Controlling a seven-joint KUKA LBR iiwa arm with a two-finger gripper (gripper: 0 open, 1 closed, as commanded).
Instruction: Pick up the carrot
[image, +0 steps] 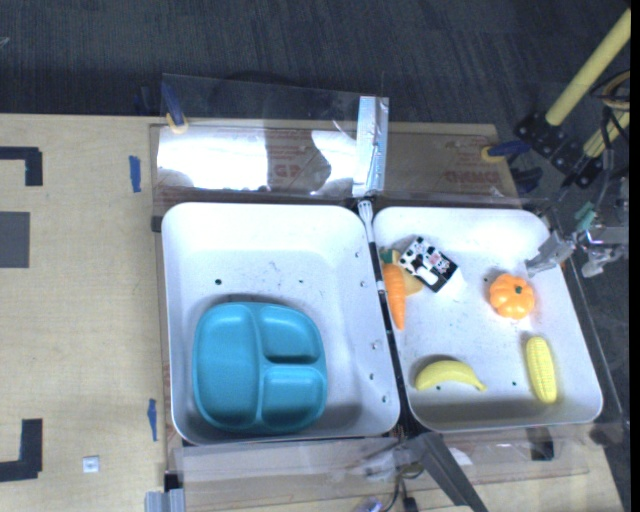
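Observation:
The carrot (395, 291) is orange with a green top and lies lengthwise against the left wall of the right bin (575, 330). A black-and-white patterned item (429, 264) rests just right of its top end, close to it. My gripper (572, 258) hovers at the right bin's upper right rim, well to the right of the carrot. Its two grey fingers (547, 256) stand apart and open, with nothing between them.
The right bin also holds a small orange pumpkin (511, 296), a banana (448, 375) and a corn cob (541, 368). In the left bin (250, 240) lies a blue divided plate (260, 368). A clear panel (270, 150) stands behind the bins.

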